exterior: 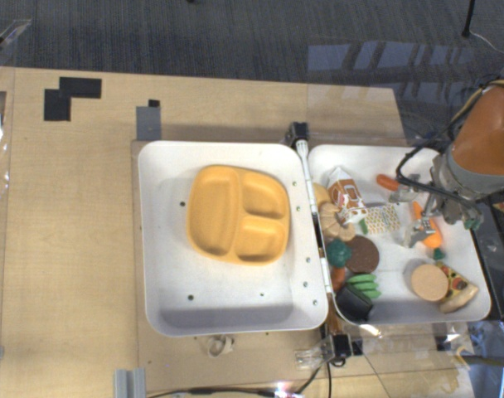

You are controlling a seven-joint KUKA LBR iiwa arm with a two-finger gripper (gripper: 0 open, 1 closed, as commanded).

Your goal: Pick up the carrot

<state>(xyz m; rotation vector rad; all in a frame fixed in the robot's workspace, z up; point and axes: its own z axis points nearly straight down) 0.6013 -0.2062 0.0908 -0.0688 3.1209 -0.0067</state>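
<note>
The carrot (433,240) is an orange stick with a green top, lying at a slant near the right wall of the right bin (476,309). My gripper (423,225) hangs directly over it, reaching in from the right, and its body covers the carrot's middle. Orange shows above and below the gripper. The carrot seems to rest on the bin floor.
The left bin (165,305) holds a yellow divided plate (238,213). The right bin also holds a red-orange stick (387,182), a small box (346,196), a brown disc (364,254), a tan disc (428,282), a pizza slice (459,288), green pieces (364,285) and a black object (356,306).
</note>
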